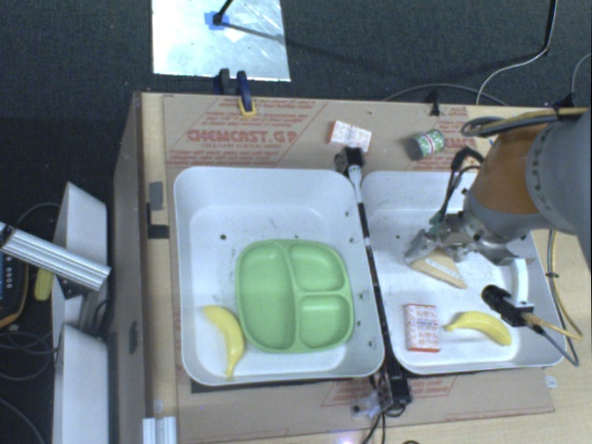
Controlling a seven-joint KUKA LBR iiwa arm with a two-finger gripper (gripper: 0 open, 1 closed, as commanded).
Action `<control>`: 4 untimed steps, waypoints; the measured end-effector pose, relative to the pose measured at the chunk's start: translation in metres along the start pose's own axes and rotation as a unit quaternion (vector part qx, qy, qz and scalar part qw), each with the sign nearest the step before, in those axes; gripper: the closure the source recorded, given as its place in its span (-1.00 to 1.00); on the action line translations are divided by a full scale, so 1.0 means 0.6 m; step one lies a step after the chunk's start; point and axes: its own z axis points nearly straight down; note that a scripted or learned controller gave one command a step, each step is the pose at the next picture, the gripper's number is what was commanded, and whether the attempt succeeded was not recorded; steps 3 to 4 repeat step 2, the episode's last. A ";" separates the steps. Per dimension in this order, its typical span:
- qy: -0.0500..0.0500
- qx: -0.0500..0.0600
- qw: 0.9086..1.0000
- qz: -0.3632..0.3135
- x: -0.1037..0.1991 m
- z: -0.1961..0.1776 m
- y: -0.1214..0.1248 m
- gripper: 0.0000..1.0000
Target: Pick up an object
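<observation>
Where end effector (435, 245) hovers, wedge (440, 269) beneath.

Red print on the brown cardboard sheet (268, 128) under the bins read "CHEMCAST GP" along its far edge, with smaller red lines around it too fine to make out. The small red-and-white packet (422, 328) in the right bin and the white label (351, 136) on the cardboard both bore printing, but it was too small to read.
</observation>
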 end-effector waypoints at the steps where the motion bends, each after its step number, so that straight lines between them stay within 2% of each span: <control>1: 0.000 0.000 1.000 0.000 -0.002 -0.017 0.000 1.00; 2: 0.000 -0.001 1.000 0.000 0.146 -0.243 0.058 1.00; 4: 0.000 -0.001 1.000 0.000 0.146 -0.243 0.058 1.00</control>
